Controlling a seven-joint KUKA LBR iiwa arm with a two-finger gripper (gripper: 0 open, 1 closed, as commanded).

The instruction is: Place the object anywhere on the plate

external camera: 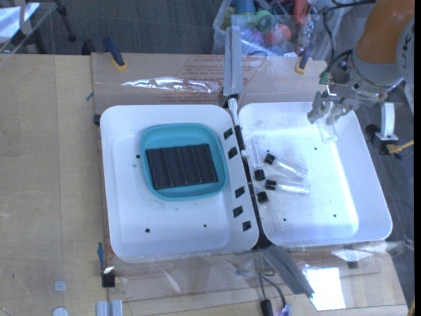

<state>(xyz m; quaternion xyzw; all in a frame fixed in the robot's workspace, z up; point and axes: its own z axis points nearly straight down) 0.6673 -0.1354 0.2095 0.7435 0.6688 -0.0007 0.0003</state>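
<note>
A teal plate with a dark ridged insert lies in the left bin. Several clear vials with black caps lie in the right bin, near the divider; one vial is slanted and another lies below it. My gripper hangs over the far part of the right bin, up and to the right of the vials. A faint clear shape shows just under it; I cannot tell whether it is a vial in the grip.
The raised divider with black clips separates the bins. A plastic bag of colourful items sits behind the bins. The grey arm with its orange band fills the upper right. Cables lie at the bench front.
</note>
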